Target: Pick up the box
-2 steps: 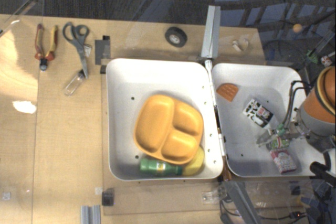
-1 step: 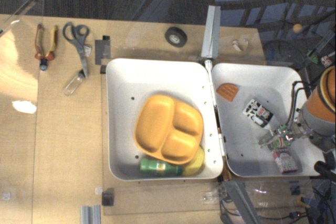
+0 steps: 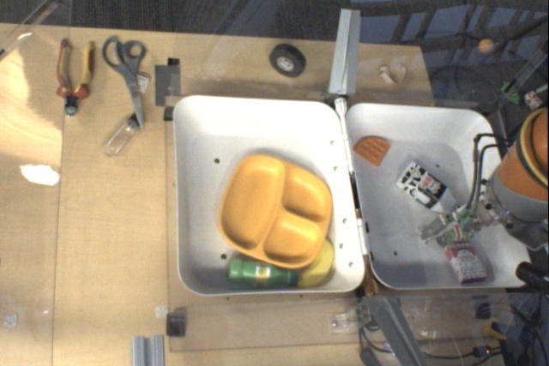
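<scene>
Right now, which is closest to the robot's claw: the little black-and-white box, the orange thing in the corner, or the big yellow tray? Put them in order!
Measured from the gripper in the right bin:
1. The black-and-white box, just up and left of it in the same bin.
2. The orange piece, in that bin's upper-left corner.
3. The yellow tray, over in the left bin.

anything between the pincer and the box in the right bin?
Nothing. In the camera view, the stretch from the pincer up to the box is bare white floor of the right bin. The pink packet lies on the pincer's other side.
</scene>
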`<state>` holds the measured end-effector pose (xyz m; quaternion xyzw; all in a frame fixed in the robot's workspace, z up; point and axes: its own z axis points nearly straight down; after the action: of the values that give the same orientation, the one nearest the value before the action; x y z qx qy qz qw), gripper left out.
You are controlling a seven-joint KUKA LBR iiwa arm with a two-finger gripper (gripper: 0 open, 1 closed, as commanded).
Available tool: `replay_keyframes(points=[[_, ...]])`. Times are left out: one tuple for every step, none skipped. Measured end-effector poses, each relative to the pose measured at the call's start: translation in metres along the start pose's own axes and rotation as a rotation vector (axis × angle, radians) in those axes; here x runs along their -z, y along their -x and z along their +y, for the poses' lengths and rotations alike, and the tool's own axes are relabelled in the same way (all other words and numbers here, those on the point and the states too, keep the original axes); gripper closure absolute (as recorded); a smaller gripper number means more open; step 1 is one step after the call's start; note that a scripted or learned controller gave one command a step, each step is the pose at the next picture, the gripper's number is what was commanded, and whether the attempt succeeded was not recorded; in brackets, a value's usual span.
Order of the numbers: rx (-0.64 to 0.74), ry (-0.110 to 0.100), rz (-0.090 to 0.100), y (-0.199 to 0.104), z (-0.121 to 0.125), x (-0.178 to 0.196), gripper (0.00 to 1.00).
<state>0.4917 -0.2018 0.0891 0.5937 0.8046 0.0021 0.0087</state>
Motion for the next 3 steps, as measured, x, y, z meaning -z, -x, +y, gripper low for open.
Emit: replay_keyframes(points=[[0.070, 0.000, 0.002, 0.001, 0.000, 0.000, 0.00], [0.071, 0.006, -0.002, 0.002, 0.003, 0.011, 1.00], [0.111, -0.006, 0.009, -0.077, 0.029, 0.064, 1.00]])
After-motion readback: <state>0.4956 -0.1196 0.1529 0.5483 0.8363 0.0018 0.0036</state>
